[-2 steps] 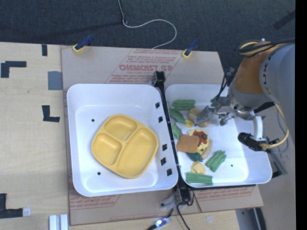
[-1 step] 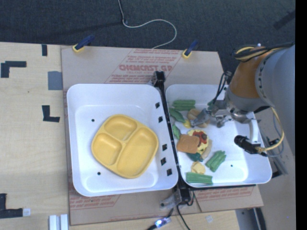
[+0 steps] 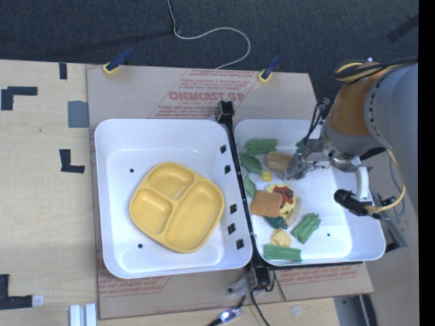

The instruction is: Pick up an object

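Over on your left you've got the left bin point(image 3: 112, 202), and a yellow divided plate point(image 3: 177, 206) lies flat in its middle, three compartments facing up. Both bins sit on a cardboard sheet point(image 3: 204, 94) printed in red, pinned at its far edge by two clamps point(image 3: 117, 61) with blue and yellow grips. A thin white cable point(image 3: 211, 32) loops across the dark floor point(image 3: 68, 12) beyond. The table point(image 3: 41, 202) shows black marks at your far left.

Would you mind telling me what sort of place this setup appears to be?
Probably a robotics lab bench for pick-and-place trials: an arm reaches over two white bins, one holding a yellow plate, the other toy food, on clamped cardboard.
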Action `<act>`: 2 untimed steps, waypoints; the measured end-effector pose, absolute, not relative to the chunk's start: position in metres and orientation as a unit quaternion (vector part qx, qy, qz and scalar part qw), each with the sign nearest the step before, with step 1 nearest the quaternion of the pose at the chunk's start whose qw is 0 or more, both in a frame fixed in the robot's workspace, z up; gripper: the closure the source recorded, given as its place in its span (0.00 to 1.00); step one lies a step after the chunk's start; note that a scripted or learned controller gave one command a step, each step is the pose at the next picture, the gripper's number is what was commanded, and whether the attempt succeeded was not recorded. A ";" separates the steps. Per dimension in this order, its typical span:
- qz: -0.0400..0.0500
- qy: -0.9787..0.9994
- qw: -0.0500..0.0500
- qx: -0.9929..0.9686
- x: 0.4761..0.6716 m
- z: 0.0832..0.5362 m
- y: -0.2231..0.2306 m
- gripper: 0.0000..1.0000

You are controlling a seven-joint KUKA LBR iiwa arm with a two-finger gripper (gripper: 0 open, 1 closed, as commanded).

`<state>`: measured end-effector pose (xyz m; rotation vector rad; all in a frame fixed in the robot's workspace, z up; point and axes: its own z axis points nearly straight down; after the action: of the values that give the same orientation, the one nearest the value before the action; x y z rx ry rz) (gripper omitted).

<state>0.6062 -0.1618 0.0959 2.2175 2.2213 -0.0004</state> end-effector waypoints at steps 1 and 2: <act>0.001 0.707 0.001 0.707 0.610 0.139 -0.164 1.00; 0.001 0.707 0.002 0.707 0.612 0.191 -0.170 1.00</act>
<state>0.6121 -0.1701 0.1908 2.2183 2.2191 0.0029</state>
